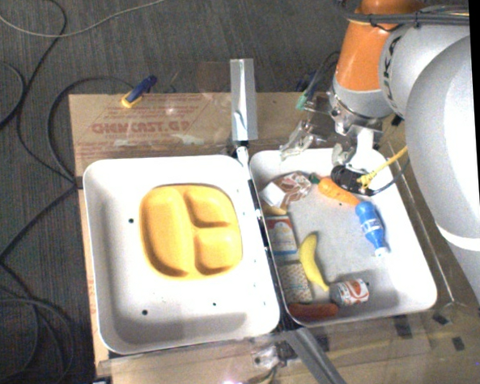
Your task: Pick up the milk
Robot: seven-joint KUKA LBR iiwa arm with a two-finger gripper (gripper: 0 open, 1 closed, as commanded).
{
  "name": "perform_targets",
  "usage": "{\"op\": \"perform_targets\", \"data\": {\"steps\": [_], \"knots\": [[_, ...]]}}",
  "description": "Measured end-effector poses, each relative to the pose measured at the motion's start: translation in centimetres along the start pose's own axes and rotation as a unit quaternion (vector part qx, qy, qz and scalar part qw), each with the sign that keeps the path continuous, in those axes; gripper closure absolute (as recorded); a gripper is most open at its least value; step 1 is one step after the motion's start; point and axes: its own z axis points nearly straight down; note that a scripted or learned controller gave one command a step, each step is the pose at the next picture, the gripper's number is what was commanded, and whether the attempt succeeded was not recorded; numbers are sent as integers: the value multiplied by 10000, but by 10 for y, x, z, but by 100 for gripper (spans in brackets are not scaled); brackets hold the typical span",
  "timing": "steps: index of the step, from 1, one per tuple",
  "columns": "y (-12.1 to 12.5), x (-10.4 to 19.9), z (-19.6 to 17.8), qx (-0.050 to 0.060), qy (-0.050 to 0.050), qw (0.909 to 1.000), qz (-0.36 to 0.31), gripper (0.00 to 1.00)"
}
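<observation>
Where the end effector (348, 163) hovers, milk (288, 189) lies left

Brown-white milk carton (290, 190), right bin's (409, 298) far-left corner

**One fixed overhead cam, slanted down**

Single view from above the bench, looking down at a slant, far enough to frame both white bins: left bin (106, 260), right bin (408, 282). Floor with cables at far and left edges. Arm (429, 94) enters from right, large in frame.
</observation>
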Motion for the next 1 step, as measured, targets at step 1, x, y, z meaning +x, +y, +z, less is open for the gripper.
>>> {"op": "perform_targets", "data": {"steps": [1], "knots": [[23,-20,130,-47,56,9995,-318,0]]}}
